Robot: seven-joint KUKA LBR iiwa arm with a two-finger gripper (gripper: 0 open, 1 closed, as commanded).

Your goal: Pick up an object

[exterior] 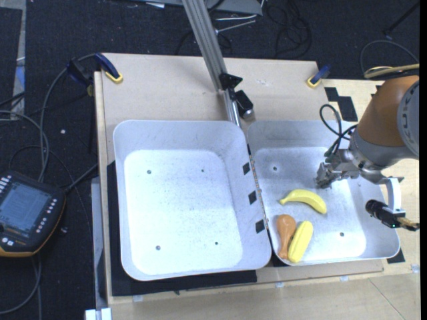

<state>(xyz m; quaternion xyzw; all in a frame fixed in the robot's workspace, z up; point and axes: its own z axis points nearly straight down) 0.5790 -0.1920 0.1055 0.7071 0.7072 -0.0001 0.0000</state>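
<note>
The curved yellow toy banana lies in the right white bin, its long side running left to right, just below and a bit left of the grey gripper, whose grip I cannot tell.

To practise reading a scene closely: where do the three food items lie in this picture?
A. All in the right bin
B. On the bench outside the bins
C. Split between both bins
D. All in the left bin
A: the banana, the corn cob and the orange drumstick-shaped piece all lie inside the right bin, below the gripper.
</note>
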